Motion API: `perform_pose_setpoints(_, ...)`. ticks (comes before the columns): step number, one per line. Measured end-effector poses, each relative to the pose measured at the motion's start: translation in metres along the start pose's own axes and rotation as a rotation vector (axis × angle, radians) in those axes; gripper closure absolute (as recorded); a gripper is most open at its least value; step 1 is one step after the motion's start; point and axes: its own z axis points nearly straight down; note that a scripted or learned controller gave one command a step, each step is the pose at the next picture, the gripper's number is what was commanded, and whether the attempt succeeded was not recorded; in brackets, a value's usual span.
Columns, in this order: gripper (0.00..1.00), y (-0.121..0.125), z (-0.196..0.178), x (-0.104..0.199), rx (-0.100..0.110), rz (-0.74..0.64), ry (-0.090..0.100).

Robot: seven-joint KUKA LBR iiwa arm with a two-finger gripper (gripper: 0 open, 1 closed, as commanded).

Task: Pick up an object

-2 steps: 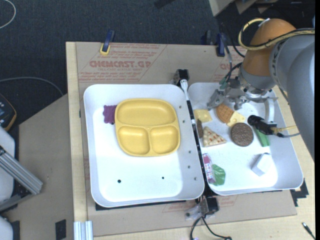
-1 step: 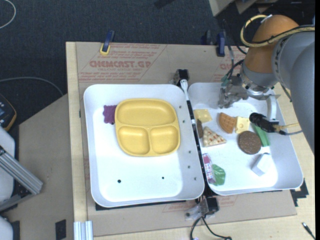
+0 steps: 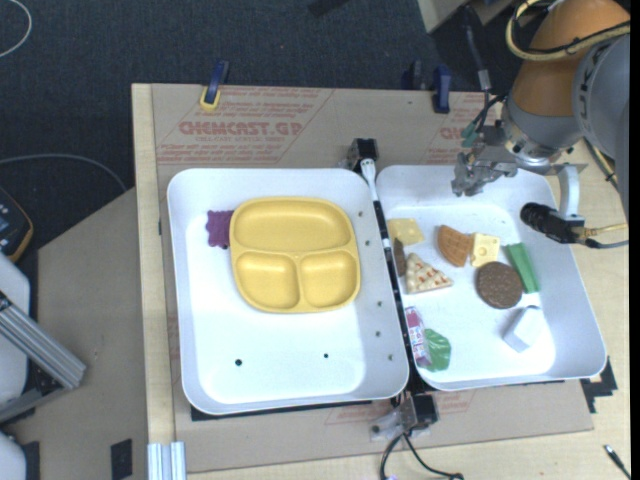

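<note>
Partly hidden purple item [image 3: 217, 227] behind yellow tray [image 3: 295, 252], claw [image 3: 468, 182] blurred

Dark carpet floor [image 3: 90, 58] surrounds a cardboard-covered bench [image 3: 300, 118], a white cable [image 3: 15, 28] lying loose.

- Yellow divided tray [image 3: 295, 252]: smooth, glossy plastic.
- Two white bins [image 3: 200, 298]: smooth plastic, slight sheen.
- Bench board [image 3: 160, 128]: matt brown cardboard, printed red.
- Arm's orange band [image 3: 560, 73]: glossy.
</note>
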Motion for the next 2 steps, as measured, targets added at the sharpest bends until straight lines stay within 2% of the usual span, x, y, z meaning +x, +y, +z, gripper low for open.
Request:
perform_pose_setpoints(1, 1.0, -0.0016, -0.0598, 0.0046, -0.001, -0.001, 0.0)
perform_pose_setpoints(2, 1.0, -0.0008, -0.0688, 0.0048, -0.002, -0.001, 0.0)
